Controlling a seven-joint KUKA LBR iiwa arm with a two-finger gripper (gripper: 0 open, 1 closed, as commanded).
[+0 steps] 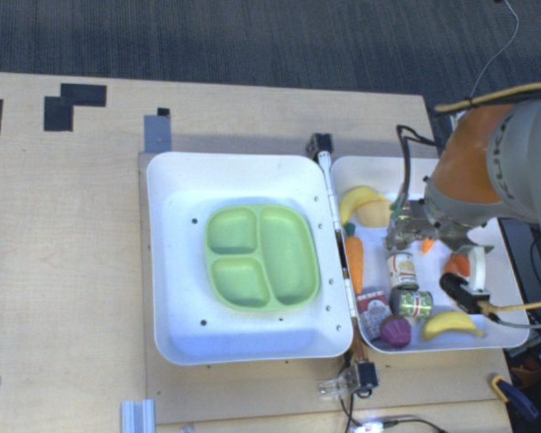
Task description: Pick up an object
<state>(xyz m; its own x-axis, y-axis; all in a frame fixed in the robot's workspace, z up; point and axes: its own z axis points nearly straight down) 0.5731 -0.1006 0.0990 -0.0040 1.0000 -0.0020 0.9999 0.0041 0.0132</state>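
From above, the gripper [402, 240] hangs in the right bin [508, 334]; whether its fingers are open or closed cannot be told, nor whether they hold anything. Just below them stands a small bottle [402, 267], then a green can [412, 303]. A carrot [353, 263] lies to their left, a banana [453, 326] below-right.

- Just one fixed camera, mounted up above the bench [63, 269] and looking down at a slant.
- It's pulled back enough to catch both white bins.
- The gripper [401, 238] sits toward the right, with the left bin [176, 242] further left.
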